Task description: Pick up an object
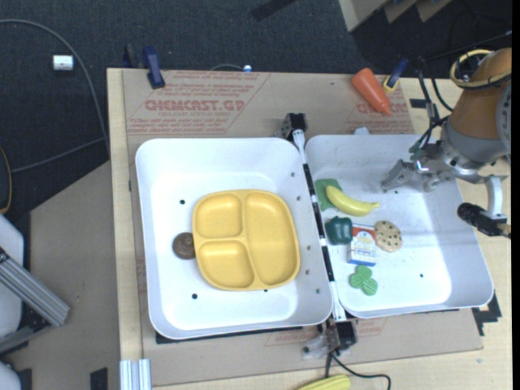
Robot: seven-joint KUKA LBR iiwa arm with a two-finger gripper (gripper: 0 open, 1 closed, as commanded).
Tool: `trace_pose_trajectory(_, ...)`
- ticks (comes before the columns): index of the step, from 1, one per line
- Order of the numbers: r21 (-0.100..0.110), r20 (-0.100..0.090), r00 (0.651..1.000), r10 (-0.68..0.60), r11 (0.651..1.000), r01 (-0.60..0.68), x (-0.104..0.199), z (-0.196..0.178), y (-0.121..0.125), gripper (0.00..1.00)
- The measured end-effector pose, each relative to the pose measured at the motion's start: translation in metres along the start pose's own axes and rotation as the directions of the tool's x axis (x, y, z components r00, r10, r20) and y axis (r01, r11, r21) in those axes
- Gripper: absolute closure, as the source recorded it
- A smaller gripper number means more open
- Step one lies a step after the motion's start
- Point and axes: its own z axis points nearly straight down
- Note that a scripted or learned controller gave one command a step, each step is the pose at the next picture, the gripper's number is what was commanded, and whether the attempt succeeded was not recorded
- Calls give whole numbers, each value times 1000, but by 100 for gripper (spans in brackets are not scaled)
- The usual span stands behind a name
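Observation:
The right bin (455,287) holds several small things along its left side: a yellow banana (351,202), a green piece (327,191) behind it, a dark green block (339,231), a chocolate-chip cookie (388,236), a small white and blue carton (363,249) and a light green piece (364,281). My gripper (413,175) hangs over the back of this bin, right of and behind the banana, with nothing visibly in it. The grey arm with its orange band (479,96) comes in from the right.
The left bin (162,169) holds a yellow divided plate (244,238) and a brown disc (184,245) at its left. An orange carrot-like toy (372,92) lies on the bench behind the right bin. A blue clamp (152,67) sits at the back left.

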Motion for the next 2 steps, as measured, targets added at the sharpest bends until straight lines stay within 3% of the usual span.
trace_pose_trajectory(1,1,-1,1000,-1,1000,1,106,6,-18,0)
trace_pose_trajectory(2,1,0,1000,1,1000,-1,79,6,-29,0)
